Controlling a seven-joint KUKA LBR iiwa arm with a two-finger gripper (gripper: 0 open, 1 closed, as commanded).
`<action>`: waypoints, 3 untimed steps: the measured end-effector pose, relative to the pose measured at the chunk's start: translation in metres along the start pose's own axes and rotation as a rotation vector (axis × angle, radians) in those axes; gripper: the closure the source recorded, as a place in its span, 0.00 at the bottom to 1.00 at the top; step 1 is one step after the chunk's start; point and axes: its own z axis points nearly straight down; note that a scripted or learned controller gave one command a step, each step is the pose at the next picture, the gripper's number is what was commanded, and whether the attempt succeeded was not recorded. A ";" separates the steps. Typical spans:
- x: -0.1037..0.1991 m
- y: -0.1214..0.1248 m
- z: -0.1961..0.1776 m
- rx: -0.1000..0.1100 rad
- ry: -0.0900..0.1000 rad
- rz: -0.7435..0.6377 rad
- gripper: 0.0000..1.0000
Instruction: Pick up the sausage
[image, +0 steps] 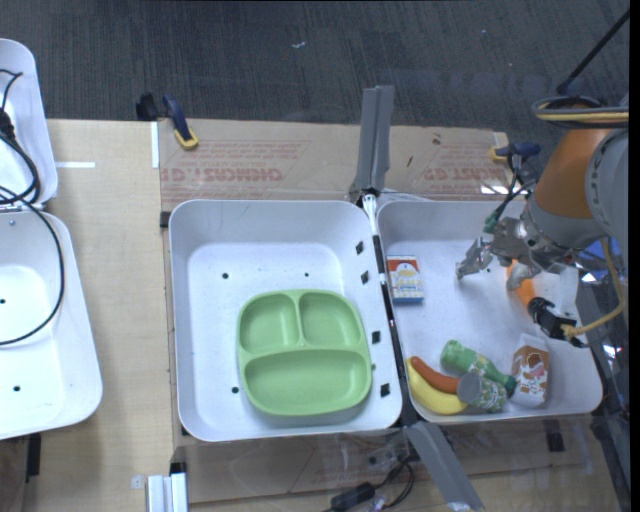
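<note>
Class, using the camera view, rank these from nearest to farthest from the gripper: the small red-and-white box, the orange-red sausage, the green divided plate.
From the gripper:
1. Small red-and-white box, to its left, right bin.
2. Orange-red sausage, lower front, beside the banana.
3. Green divided plate, left bin.

Two white bins (190, 300), one green plate (303, 353), one sausage (436, 374), one banana (432, 397), one bottle (476, 372), one carton (404, 279), one pouch (531, 375).

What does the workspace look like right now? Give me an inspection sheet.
Surface: two white bins side by side on a wooden bench.
Job's things: sausage in right bin's near corner, lying on the banana.
Clutter: green bottle, pouch, small carton in right bin; green divided plate in left bin.
Grippers: claw over right bin, nothing between fingers.
Cables: black cable at left.
Surroundings: dark floor beyond.
</note>
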 end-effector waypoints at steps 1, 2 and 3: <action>0.067 -0.020 0.001 -0.005 -0.015 -0.040 0.00; 0.040 -0.026 0.002 -0.003 -0.013 -0.017 0.00; 0.040 -0.026 -0.007 -0.002 -0.014 -0.016 1.00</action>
